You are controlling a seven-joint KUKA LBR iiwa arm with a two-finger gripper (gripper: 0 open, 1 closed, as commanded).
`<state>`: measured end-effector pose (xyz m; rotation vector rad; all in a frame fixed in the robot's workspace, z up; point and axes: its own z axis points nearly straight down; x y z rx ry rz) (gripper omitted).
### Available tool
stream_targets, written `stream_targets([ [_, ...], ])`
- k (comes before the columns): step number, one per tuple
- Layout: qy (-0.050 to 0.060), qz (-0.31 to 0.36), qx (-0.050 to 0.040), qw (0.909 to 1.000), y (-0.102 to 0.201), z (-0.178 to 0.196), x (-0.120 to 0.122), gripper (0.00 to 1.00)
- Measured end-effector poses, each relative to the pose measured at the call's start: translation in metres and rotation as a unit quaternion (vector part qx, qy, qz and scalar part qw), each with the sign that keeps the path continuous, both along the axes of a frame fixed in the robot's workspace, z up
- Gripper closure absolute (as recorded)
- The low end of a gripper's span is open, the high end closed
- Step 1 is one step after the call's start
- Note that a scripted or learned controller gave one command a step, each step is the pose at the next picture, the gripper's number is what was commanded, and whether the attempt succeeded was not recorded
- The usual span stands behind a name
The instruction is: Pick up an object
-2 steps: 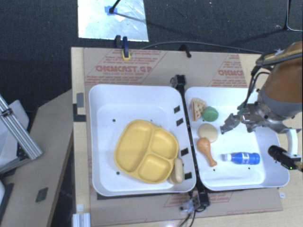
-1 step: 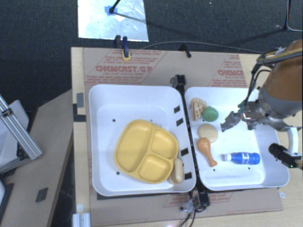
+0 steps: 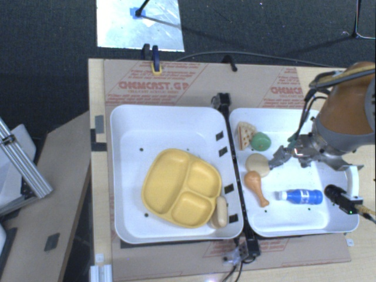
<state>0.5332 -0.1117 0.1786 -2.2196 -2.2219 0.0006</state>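
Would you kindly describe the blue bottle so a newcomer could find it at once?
Look in the right bin, toward its near edge. The bottle lies on its side there, right of the drumstick. It is the bin's one blue item, with a white cap.

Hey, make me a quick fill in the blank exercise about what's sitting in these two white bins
1. The yellow divided plate lies in the ____ bin.
2. The blue bottle lies on its ____ in the right bin.
3. The ball beside the waffle piece is ____.
4. The gripper hovers over the ____ bin.

Missing words: left; side; green; right
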Motion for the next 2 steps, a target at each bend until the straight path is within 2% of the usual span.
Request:
stream_targets([
  [2, -0.001, -0.001, -0.0017, 1.0, 0.0, -0.093, 0.0, 0.0],
])
